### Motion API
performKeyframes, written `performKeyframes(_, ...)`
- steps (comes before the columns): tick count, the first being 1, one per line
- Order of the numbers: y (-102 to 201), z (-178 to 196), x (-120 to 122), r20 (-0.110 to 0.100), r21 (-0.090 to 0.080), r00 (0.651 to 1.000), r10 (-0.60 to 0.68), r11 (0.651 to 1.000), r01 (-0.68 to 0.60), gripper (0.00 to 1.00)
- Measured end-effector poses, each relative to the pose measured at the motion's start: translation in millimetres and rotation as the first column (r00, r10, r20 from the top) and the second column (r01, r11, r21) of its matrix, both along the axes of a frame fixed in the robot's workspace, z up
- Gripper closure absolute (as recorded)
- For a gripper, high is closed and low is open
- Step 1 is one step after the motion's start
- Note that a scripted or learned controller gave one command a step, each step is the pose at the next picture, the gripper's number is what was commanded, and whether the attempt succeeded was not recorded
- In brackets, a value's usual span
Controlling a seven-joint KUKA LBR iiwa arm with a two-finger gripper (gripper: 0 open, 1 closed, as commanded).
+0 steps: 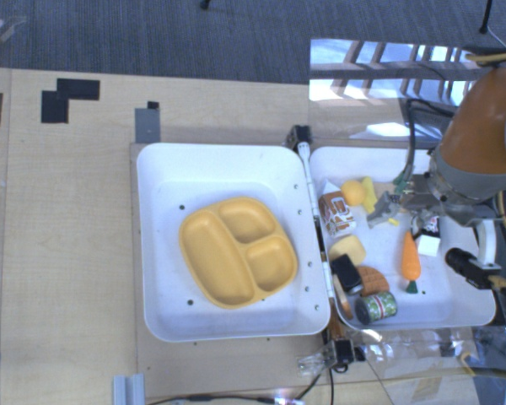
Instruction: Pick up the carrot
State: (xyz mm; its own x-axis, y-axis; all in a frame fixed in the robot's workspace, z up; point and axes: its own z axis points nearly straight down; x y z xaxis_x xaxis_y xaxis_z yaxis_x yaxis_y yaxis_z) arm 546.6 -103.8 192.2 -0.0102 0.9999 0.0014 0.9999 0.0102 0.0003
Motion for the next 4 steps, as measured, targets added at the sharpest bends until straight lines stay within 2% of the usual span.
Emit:
performKeyframes(1,-41,-89,-1,0.007,-0.003,0.995,0.104,0.995,-0.104,0.0)
performKeyframes(2,-89,-84,-58,0.002,0.002,0.963,0.269,0.963,-0.269,0.0)
performKeyframes(3,-89,-73,-55,0.009,-0.003,0.962,0.271,0.962,-0.271,1.0)
performKeyframes(4,29,-5,-43,0.01,0.0,0.976,0.219,0.976,-0.219,1.0)
